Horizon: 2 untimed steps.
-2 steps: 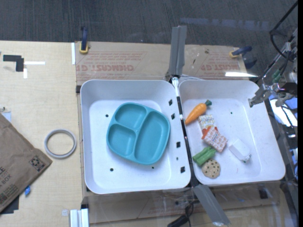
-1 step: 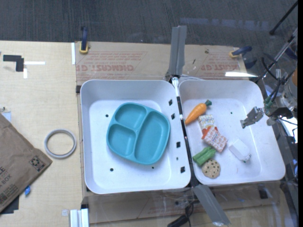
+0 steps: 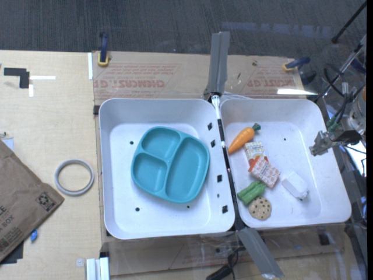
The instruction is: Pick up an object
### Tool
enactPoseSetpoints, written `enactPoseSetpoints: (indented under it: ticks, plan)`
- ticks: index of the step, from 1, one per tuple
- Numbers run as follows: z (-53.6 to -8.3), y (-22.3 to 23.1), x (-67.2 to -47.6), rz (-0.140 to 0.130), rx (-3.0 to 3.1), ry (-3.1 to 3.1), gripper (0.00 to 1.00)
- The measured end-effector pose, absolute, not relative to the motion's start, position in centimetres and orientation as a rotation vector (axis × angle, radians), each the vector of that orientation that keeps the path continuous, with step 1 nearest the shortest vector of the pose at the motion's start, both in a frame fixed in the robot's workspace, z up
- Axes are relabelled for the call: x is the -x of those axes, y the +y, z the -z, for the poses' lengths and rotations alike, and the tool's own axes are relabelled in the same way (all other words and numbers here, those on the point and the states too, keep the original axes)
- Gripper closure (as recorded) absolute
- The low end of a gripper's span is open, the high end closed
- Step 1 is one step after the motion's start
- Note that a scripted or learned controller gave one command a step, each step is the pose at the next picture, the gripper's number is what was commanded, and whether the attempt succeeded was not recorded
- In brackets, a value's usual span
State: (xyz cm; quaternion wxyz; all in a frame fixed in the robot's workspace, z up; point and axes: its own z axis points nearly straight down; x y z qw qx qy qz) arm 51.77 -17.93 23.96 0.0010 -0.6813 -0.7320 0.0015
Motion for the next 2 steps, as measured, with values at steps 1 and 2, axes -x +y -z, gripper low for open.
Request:
enactPoseSetpoints:
  ticks: [1, 2]
  plan:
    - [-23.96, -17.93, -51.77, -0.005, 2.139, -2.298, 0.0]
    - [-24.78, -17.99, -51.82, -0.007, 2.14, -2.297, 1.0]
